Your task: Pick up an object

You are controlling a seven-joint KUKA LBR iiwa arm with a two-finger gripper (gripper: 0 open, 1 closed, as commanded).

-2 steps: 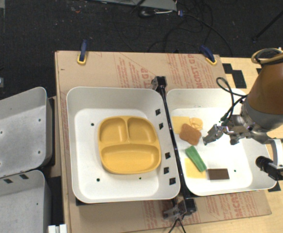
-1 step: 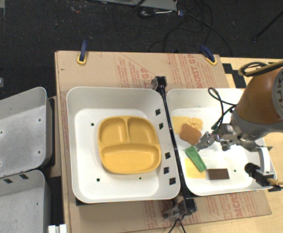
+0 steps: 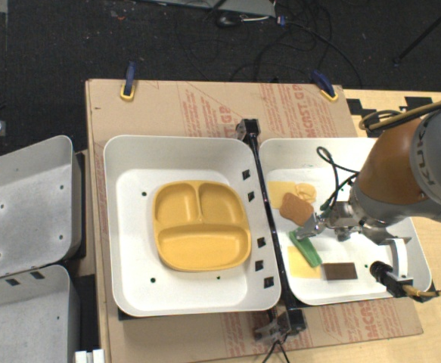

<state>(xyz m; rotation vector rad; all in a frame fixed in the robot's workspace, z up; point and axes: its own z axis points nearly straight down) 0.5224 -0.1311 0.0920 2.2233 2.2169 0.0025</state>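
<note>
Yellow first: seeing a mustard-yellow plastic tray with three compartments lying flat in the middle of the left shallow white bin. Finding the candidates for picking in the right shallow white bin, all toward its left half. Noting a brown rounded chunk sitting on the lower edge of a pale yellow flat sheet. Spotting a green flat strip lying slantwise just below the chunk, partly over a second pale yellow sheet. Picking out a dark brown rectangular block touching that second sheet's right edge.

Watching the grey arm with the orange band reaching in from the right and bending low over the right bin. Placing the two-finger gripper just beside the brown chunk and right at the upper end of the green strip. Not managing to make out whether open, closed or clamping anything, nor whether touching either piece.

Seeing both bins resting on a brown cardboard sheet, with two blue clamps biting its far edge.
</note>
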